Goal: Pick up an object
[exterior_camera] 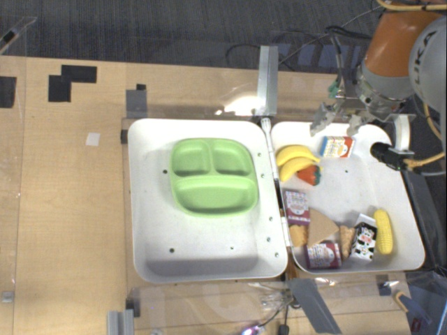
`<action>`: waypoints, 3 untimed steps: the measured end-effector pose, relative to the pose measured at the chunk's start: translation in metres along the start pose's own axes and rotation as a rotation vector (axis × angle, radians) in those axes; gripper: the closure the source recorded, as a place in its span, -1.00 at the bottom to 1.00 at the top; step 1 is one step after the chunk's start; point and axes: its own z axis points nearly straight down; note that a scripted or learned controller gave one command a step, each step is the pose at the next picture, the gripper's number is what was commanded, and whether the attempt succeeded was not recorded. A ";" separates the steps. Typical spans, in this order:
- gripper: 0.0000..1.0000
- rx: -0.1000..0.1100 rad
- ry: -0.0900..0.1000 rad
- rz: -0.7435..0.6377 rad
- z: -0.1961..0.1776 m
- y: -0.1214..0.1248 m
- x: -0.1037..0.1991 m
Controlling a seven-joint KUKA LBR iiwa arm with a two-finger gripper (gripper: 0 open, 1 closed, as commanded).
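We took the green divided plate (212, 176) as our landmark; it lay flat in the middle of the left bin (150, 243), with nothing else in that bin. To the right of the plate, across the two adjoining rims, sat the right bin (405, 208), and all the loose objects were in it. Nearest the plate were two bananas (296, 160), lying side by side against the bin's left wall, with a red piece (309, 176) touching their lower right end. Further right of the plate and toward the bin's far edge lay a small red, white and blue box (336, 146). Below the bananas, still close to the plate's side, was a purple packet (297, 207), then an ice-cream cone (299, 234), a purple can (322, 255) on its side, and a second cone (347, 238). Furthest from the plate, near the bin's right wall, stood a black-and-white carton (364, 241) touching a corn cob (383, 230). The gripper (337, 121) hung above the far edge of the right bin, well right of the plate and just beyond the small box; its two fingers (322, 119) were spread apart with nothing between them. The arm's orange band (398, 37) showed above it.
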 end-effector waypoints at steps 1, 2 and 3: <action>-1.00 -0.002 0.000 0.066 0.123 -0.012 -0.002; 1.00 -0.005 0.001 0.065 0.113 -0.011 -0.001; -1.00 -0.005 0.001 0.065 0.113 -0.011 -0.001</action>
